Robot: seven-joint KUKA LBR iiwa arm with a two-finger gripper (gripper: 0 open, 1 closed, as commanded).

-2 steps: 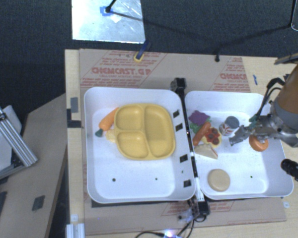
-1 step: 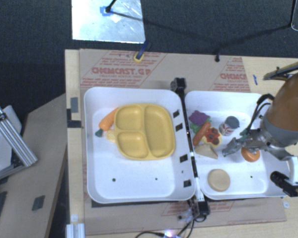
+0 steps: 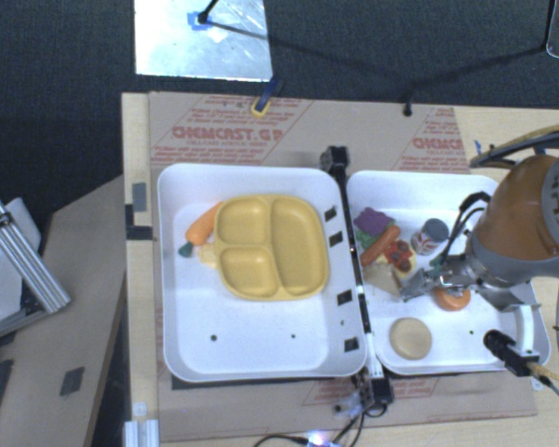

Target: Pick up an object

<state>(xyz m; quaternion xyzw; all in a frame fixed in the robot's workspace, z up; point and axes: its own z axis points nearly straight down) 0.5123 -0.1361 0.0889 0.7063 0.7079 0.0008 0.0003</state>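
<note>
My gripper (image 3: 419, 286) is low inside the right bin (image 3: 466, 186), reaching in from the right. It sits among the toy foods there. An orange round piece (image 3: 453, 299) lies just to its right, partly under the wrist. A pale wedge-shaped piece (image 3: 384, 277) lies just to its left. Farther back are a red and orange piece (image 3: 385, 241), a purple piece (image 3: 373, 220) and a small can (image 3: 433, 235). A tan round bun (image 3: 411, 337) rests near the bin's front. Nothing shows as lifted.
The left bin (image 3: 182, 333) holds a yellow divided plate (image 3: 266, 247), with an orange carrot (image 3: 203, 223) and a small green piece (image 3: 184, 249) at its left edge. A black-clipped divider (image 3: 347, 250) separates the two bins. The arm's body (image 3: 531, 222) covers the right bin's right side.
</note>
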